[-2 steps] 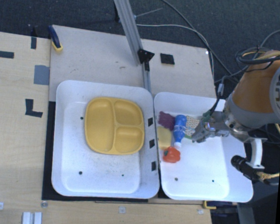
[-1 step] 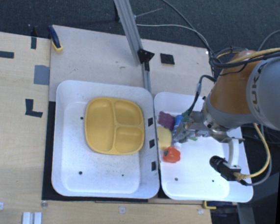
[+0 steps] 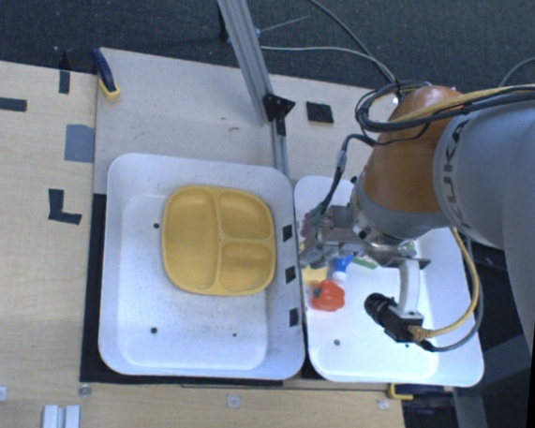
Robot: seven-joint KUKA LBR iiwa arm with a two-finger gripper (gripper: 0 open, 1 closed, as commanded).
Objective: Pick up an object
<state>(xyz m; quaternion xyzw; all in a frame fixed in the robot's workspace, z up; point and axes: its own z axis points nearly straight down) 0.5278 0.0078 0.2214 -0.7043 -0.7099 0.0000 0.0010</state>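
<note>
You are looking down at a slant on a pale wooden table [image 3: 21, 232] that carries two shallow white bins side by side. The left bin [image 3: 125, 326] holds a yellow tray [image 3: 218, 239] with three compartments, lying flat near the bin's middle and a little toward the far side. The right bin [image 3: 376, 355] is partly covered by the arm [image 3: 479, 172], grey with an orange band above the wrist, which reaches in from the right and bends down over the bin's left half. The tool [image 3: 332, 252] hangs low at that bin's left wall, in among a small cluster of objects; whether it is wide or narrow cannot be told from here, because the wrist hides it. Just below the tool lies a red object [image 3: 327, 298], with a small blue piece [image 3: 342, 265] and a yellow piece [image 3: 314, 276] close beside it. Nothing can be seen gripped. A black cable fitting [image 3: 391, 317] hangs from the wrist over the bin's middle. A metal pole [image 3: 250, 51] slants across the table's far side.
</note>
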